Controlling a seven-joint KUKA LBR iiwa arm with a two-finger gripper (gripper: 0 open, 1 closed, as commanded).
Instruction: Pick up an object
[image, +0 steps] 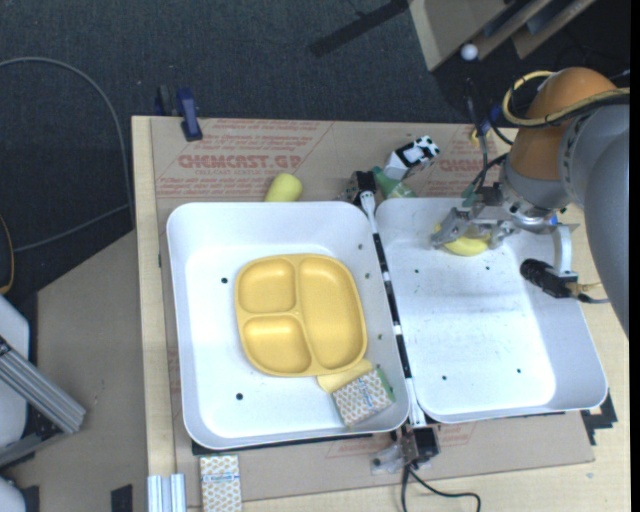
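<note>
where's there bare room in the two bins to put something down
Most of the right bin floor is bare, from the claw and the yellow object at its far edge down to the near rim. The left bin is crowded: the yellow divided plate fills its middle, with a patterned packet at its near right corner. Only strips along the left bin's walls are free.

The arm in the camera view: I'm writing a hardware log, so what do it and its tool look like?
The arm is bulky, rounded and light grey, with a glossy orange band above the wrist. Thin yellow and dark cables loop beside that band. The tool is a small grey metal assembly, much slimmer than the arm, with dark wiring running into it. I can make out no printed markings.
</note>
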